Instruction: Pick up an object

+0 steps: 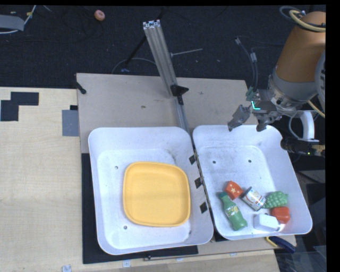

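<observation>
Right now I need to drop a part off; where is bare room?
Free: far half of the right bin, below the tool; left bin strips around the yellow plate. Crowded: right bin's near corner, toys around the green bottle.

A dark, carpet-like floor (64, 48) fills the top of the view, crossed by thin cables (133, 53), with a small round orange-pink thing (99, 15) lying on it near the top left. On the left sits a pale wood-grain surface (37, 186) with a few dark rectangular cut-outs or patches (21, 101) and a grey square (69, 122); which they are is hard to tell. A beige board (133, 101) forms the bench top in the middle, resting on a black mat (87, 212) that shows along its left and lower edges. A slim metal rail (162, 50) slants up from the board toward the top. Light is even, shadows soft.
</observation>
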`<state>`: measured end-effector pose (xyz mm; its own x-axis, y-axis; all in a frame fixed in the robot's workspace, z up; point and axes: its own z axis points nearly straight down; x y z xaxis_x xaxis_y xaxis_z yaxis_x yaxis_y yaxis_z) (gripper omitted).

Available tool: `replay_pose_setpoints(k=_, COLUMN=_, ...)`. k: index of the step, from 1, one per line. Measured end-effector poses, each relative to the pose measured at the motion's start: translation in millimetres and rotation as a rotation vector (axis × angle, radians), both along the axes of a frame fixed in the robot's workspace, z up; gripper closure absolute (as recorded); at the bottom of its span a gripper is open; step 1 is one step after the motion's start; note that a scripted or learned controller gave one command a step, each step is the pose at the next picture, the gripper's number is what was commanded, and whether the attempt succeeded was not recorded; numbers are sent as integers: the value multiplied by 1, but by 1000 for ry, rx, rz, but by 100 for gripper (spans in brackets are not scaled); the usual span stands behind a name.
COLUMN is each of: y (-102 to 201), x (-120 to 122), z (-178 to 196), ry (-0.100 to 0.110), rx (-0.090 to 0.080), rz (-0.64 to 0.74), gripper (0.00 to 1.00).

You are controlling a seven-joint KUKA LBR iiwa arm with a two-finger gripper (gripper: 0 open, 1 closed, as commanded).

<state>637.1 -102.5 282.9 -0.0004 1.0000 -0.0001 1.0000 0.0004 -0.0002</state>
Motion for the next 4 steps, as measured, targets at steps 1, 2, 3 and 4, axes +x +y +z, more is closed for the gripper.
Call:
replay_pose_setpoints(k=1, y=0, x=0, z=0, ry=0, rx=0, rz=0, gripper=0)
replay_pose_setpoints(k=2, y=-2, x=-4, z=-63, ry=5, rx=0, rz=0, gripper=0)
replay_pose_setpoints(k=3, y=-5, x=-11, z=-108, ry=4, rx=0, rz=0, gripper=0)
replay_pose_setpoints(k=4, y=-14, x=-18, z=-159, ry=5, rx=1, rz=-1, gripper=0)
